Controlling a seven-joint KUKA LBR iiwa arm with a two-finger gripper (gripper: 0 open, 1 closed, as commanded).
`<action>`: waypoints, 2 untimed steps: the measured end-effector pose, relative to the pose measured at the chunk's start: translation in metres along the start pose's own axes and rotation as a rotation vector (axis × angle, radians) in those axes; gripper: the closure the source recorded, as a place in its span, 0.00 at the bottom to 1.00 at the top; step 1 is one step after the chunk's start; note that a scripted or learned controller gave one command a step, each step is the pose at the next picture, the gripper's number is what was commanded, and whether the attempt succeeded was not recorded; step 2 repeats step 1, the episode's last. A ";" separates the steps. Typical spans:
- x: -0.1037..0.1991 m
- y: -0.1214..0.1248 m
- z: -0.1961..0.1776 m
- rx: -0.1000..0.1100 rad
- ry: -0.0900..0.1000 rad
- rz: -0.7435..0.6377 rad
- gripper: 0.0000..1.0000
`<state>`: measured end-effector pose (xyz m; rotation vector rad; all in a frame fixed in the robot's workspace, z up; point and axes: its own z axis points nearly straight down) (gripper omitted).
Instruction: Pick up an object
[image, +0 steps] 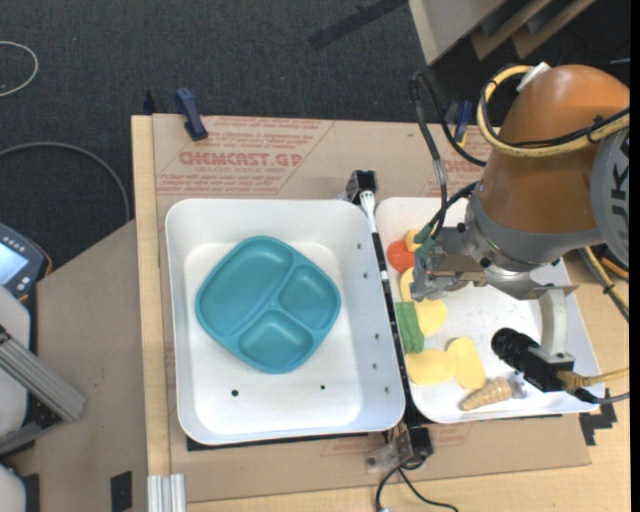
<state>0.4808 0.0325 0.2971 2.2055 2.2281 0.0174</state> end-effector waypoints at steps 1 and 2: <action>0.045 0.002 -0.120 -0.004 0.002 0.003 1.00; 0.045 0.002 -0.120 -0.004 0.002 0.003 1.00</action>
